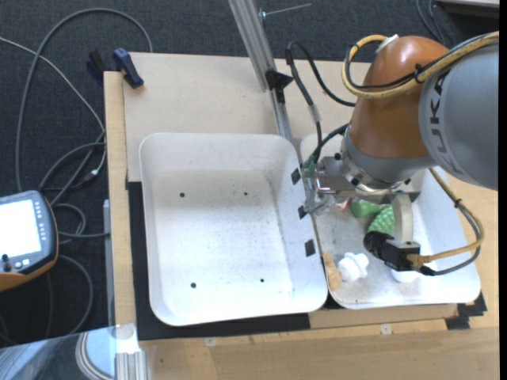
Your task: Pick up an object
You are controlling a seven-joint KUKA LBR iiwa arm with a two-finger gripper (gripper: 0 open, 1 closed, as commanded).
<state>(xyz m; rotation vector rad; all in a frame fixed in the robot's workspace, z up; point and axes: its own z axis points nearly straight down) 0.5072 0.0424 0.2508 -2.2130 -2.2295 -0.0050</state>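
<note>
Right bin (448, 217), centre-right of frame. The arm's orange-banded wrist hangs over its upper half and hides a good part of the floor. The gripper (323, 187) sits low against the bin's left wall, close to the seam with the left bin (144, 150). Open or closed: cannot tell, the wrist body blocks the view.

Candidates for the pick, both in the right bin:
- green object (367, 209) — just to the right of the gripper and a little lower in frame, partly tucked under the wrist. What shows of it runs on a slant, upper left to lower right.
- white object (353, 267) — lower in frame, near the bin's bottom edge, small and knobby, well clear of the arm.

Judgement: the green object is the nearer target; reaching it calls for a short shift rightward in frame, away from the wall. The gripper may be too close to the wall to close on anything cleanly.
</note>
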